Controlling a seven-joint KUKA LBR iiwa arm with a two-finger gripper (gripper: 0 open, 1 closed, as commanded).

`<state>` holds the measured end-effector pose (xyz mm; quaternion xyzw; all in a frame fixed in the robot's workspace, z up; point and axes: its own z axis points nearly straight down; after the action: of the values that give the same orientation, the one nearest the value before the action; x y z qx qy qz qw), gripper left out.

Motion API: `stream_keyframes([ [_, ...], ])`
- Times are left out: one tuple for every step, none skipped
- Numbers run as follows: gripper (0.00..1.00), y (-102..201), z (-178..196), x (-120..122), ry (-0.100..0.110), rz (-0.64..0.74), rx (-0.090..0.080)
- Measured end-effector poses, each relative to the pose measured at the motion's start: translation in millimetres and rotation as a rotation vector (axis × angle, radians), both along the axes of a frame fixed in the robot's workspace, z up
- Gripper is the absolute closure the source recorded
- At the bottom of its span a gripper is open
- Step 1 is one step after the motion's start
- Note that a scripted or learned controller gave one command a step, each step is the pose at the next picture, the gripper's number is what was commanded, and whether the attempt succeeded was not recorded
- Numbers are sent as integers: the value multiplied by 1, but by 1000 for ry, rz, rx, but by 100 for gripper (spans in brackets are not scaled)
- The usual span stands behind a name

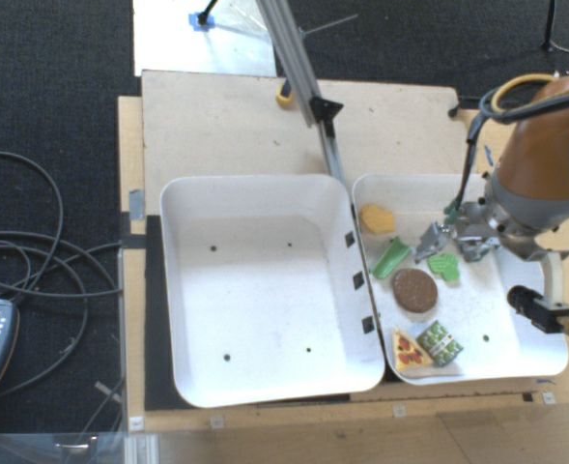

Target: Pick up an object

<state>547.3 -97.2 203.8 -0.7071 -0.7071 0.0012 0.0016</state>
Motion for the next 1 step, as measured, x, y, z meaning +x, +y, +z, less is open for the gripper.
stream_keyframes([
  [0,-3,-61,-6,1,0,1],
])
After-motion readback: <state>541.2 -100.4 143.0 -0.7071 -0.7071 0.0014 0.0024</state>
